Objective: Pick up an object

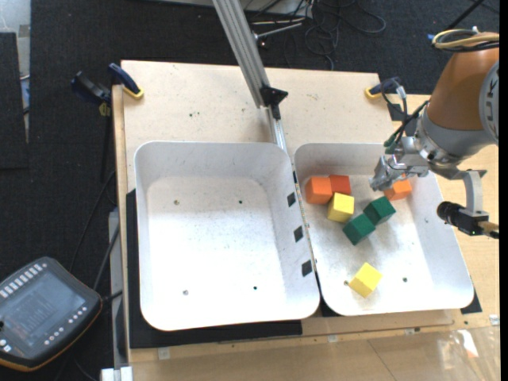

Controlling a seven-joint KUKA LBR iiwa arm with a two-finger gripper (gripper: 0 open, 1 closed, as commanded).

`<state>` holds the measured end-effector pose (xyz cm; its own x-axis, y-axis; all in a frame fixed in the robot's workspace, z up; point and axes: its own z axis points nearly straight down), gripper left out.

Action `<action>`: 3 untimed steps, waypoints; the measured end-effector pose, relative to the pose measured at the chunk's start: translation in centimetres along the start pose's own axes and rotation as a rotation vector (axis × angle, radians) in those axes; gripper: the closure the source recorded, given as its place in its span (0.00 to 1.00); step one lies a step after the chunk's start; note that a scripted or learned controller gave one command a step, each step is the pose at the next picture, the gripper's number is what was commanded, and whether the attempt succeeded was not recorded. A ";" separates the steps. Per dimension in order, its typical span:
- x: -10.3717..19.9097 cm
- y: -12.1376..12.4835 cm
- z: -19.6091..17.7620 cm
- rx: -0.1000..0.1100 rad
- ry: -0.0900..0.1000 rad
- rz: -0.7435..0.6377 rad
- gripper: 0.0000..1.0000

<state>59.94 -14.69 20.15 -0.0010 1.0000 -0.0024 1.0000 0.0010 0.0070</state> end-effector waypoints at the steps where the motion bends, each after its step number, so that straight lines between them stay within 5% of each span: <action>1: 0.0 0.2 -5.4 -0.001 0.000 -0.001 1.00; 3: 11.1 -1.1 -4.9 0.007 0.005 -0.008 1.00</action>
